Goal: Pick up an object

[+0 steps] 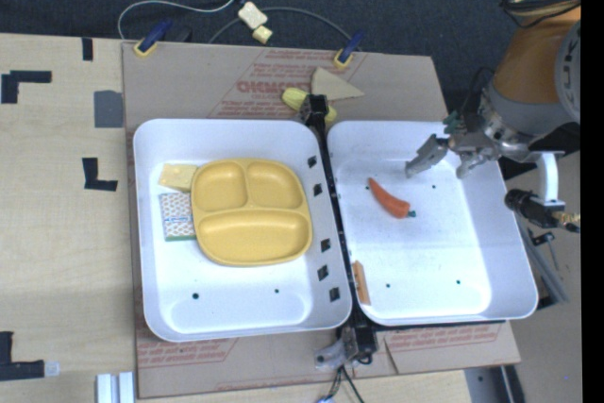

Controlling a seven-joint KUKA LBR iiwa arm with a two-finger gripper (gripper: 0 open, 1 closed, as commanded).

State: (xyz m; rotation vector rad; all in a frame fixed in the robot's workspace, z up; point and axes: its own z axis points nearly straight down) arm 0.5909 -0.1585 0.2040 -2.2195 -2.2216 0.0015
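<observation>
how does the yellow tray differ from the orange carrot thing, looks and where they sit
The yellow tray is broad, flat and split into three compartments; the orange carrot is small, slim and tapered. The tray lies in the left bin, touching a patterned card at its left edge; the carrot lies in the right bin, apart from other things, below and left of the tool. The tray is one pale yellow; the carrot has a dark tip. Both rest flat on a white bin floor.

Both bins (151, 231) are white with small black dots on their floors. The left one holds a mustard-yellow tray (251, 210); at its 9 o'clock lie a pale yellow block (176, 176) and a checked sponge (176, 215) in pale blue and pink. The carrot (389, 198) in the right bin is orange-red with a green tip. The arm (538, 71) is grey, banded orange.
</observation>
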